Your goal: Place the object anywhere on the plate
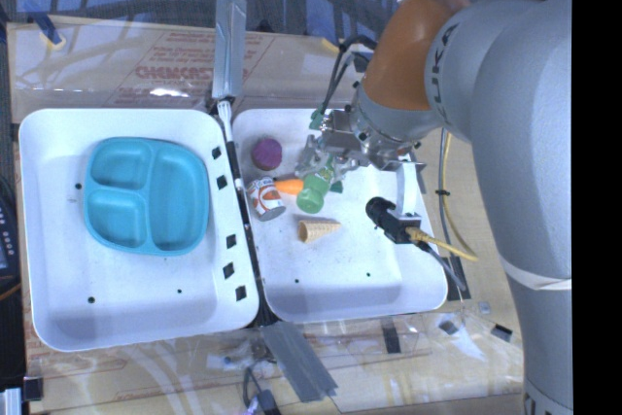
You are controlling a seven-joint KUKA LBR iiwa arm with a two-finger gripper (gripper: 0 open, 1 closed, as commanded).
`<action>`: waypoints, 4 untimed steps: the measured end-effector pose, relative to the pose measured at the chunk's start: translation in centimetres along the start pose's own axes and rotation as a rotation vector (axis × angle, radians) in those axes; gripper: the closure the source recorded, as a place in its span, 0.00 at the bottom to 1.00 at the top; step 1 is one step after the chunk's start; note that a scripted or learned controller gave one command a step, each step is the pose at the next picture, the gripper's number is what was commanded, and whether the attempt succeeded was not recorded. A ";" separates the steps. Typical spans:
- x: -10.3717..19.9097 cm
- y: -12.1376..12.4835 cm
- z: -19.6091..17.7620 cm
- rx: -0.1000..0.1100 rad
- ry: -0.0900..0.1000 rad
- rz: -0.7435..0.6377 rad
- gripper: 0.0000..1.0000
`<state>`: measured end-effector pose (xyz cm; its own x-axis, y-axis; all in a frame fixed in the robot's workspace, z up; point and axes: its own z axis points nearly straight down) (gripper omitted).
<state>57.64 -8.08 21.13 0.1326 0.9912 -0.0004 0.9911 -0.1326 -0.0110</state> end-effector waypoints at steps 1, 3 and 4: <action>13.5 0.3 -11.3 -0.005 -0.001 0.078 1.00; 13.5 0.5 -11.8 0.004 -0.008 0.071 1.00; 11.8 -5.1 -0.4 0.002 -0.004 -0.003 1.00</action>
<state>54.12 4.30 21.60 0.1296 0.9916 -0.0040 0.9915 -0.1297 -0.0128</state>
